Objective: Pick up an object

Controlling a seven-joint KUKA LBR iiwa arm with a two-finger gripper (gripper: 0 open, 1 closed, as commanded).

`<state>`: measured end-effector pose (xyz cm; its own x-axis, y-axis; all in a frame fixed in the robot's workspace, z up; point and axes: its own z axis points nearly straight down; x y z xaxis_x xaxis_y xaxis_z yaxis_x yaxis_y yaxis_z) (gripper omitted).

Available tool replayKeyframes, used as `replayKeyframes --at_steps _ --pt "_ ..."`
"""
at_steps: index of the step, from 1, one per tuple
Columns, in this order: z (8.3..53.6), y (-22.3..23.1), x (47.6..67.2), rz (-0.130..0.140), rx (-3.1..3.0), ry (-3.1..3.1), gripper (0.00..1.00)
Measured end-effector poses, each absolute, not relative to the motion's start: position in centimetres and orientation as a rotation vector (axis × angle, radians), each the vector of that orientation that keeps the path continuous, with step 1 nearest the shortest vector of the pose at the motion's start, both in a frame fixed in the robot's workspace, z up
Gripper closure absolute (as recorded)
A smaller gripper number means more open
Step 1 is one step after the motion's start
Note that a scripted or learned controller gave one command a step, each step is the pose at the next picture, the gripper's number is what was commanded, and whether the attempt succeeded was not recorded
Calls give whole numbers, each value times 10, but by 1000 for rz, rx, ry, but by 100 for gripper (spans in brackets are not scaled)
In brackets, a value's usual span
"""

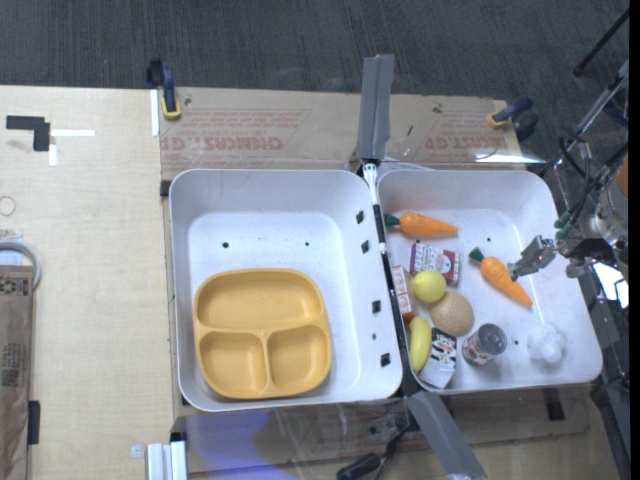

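My gripper [529,259] hangs over the right side of the right bin [470,193], reaching in from the right edge. Its tip is just to the upper right of a small orange carrot [503,279] that lies on the bin floor, close to it or touching it. I see nothing held. A larger carrot [428,225] lies at the bin's upper left. Below it are a red-and-white packet [434,259], a yellow lemon [428,286], a tan round fruit [453,314], a banana [419,342], a small carton [440,359], a tin can [485,344] and a white crumpled ball [546,344].
The left bin [200,208] holds a yellow divided plate [262,330] at its front. A grey divider post [375,108] stands between the bins at the back. Clamps [165,93] sit on the board behind. Arm cabling runs along the right edge [600,198].
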<state>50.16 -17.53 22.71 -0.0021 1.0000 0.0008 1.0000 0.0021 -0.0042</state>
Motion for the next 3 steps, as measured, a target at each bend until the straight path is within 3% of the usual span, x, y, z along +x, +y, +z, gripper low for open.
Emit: replayKeyframes --at_steps 1,2,3 --pt "91 -155 479 3 -2466 -1941 0" --pt "91 -108 488 2 -2603 -1755 0" --pt "257 -147 478 5 -2645 -1696 0"
